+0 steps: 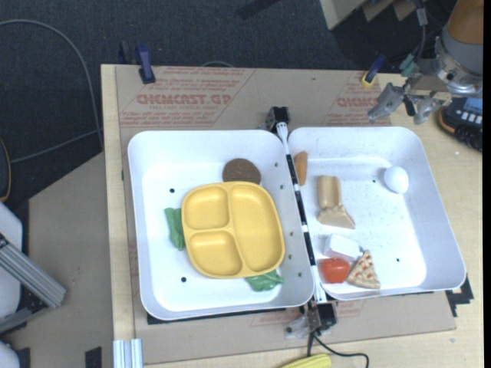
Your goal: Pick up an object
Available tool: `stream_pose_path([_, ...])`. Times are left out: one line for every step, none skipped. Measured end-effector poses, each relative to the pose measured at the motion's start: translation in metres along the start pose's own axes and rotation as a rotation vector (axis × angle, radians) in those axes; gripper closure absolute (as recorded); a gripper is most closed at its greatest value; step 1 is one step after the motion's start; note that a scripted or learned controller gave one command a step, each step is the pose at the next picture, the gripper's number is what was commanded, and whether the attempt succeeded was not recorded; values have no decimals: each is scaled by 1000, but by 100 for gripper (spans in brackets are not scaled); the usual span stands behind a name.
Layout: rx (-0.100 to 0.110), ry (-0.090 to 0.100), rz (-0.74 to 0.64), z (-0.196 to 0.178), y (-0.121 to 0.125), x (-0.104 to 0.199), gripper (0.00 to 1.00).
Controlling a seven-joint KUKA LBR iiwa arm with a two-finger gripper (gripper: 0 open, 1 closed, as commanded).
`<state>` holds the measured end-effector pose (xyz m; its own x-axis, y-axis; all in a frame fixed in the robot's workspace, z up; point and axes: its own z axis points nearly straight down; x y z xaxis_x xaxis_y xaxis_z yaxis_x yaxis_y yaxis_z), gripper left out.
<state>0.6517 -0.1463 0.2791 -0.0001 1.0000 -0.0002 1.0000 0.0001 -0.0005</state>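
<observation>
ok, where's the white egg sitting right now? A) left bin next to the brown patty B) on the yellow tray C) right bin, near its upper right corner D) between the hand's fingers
C: the white egg lies on the floor of the right bin near its upper right corner, apart from the yellow tray in the left bin and below the hand, which hangs beyond the bin's far rim.

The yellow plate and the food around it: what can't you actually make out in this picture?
- Green pieces and, camera view: the yellow plate covers part of each, so their full shape is hidden.
- Brown disc: its near edge is tucked behind the plate's rim.
- Gripper: small and blurred near the top right, fingers unreadable.
- Arm: cut off by the frame's top right corner.
</observation>
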Motion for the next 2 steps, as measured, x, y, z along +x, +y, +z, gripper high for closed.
stream_pose_path([1,1,0,110,-60,43,0])
stream_pose_path([1,1,0,195,-42,47,0])
